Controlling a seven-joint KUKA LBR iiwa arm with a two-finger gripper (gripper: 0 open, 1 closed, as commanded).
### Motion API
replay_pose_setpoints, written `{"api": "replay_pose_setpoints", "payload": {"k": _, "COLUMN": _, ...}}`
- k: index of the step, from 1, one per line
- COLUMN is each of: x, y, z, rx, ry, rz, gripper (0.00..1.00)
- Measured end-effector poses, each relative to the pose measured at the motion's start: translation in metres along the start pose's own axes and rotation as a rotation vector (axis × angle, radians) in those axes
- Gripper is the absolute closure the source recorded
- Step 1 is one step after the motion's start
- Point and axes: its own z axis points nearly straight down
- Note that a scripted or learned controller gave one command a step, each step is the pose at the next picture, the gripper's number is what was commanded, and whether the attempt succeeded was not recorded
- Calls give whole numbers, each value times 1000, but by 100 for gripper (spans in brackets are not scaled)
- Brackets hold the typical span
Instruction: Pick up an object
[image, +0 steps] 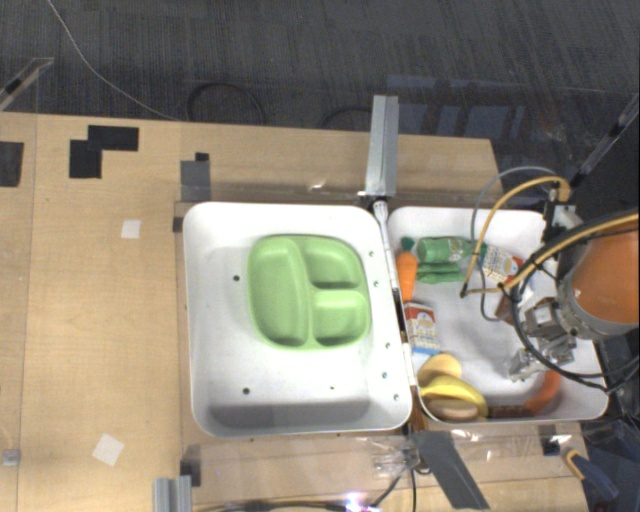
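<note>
The right bin (500, 225) holds several objects. An orange carrot (406, 273) lies by its left wall, with a green can (445, 250) on its side next to it. A red and white carton (421, 326) sits below the carrot. A yellow banana (449, 386) rests in the near left corner. A small printed packet (497, 263) lies toward the back. An orange-red sausage-shaped thing (545, 391) lies along the near wall. My gripper (532, 352) is low in the right half of this bin, just above the sausage-shaped thing.
In the left bin (215, 330) lies a green divided plate (305, 290). A metal post (381, 150) stands behind the seam between the bins. Yellow and black cables (515, 195) loop over the right bin's back right.
</note>
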Motion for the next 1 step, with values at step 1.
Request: {"api": "replay_pose_setpoints", "payload": {"k": 1, "x": -14, "y": -7, "z": -77, "rx": -18, "ry": 5, "rz": -206, "gripper": 100}}
